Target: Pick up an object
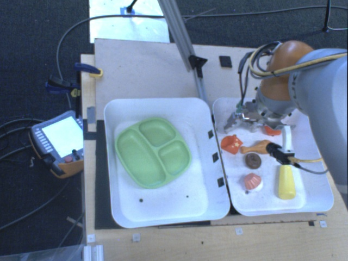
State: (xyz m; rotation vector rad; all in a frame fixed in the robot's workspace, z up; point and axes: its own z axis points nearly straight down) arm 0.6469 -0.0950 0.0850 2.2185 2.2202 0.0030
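Observation:
My gripper [246, 119] hangs over the far end of the right bin [321, 200], low above its floor, with nothing seen in its grasp. Just in front of it lie an orange-red piece [231, 143] and a tan drumstick-shaped toy [257, 145]. A red piece [272, 129] peeks out from beside the gripper. Nearer the front sit a brown round disc [253, 160], a pink and white cupcake-like toy [252, 181] and a yellow bottle with a white top [286, 182].
The left bin [125, 211] holds a green divided plate [153, 151]. A metal pole [179, 26] slants down to the bench behind the bins. A handheld pendant [58, 143] lies off the bench at the left.

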